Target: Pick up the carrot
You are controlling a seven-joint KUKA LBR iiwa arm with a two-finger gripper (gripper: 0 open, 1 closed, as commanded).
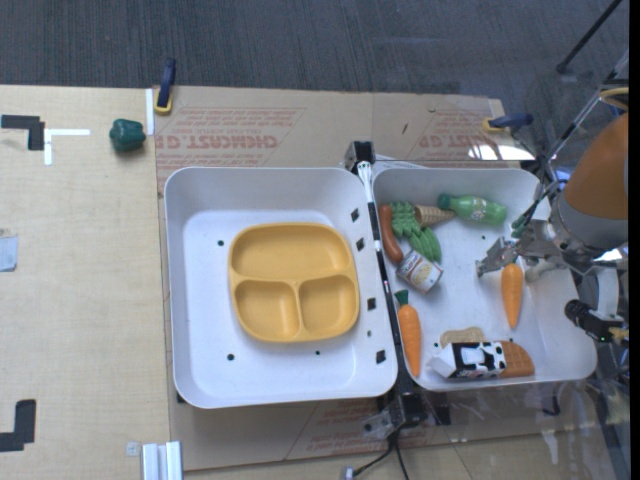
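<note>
Here the gripper (510,253) grips the top of a carrot (512,293), which hangs down in the right bin (455,183). The arm (600,183) is cut off at the frame edge. Another carrot (410,336) lies against the bin's left wall.

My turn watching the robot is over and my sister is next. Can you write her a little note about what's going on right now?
The gripper is over the right bin, right at the top end of the near carrot. Whether it grips it cannot be told from this view.
A second carrot lies by that bin's left wall, apart from the gripper.
Done: the gripper is at a carrot.
Left: check the grip, then lift the carrot up out of the bin. No lift is confirmed yet.
</note>
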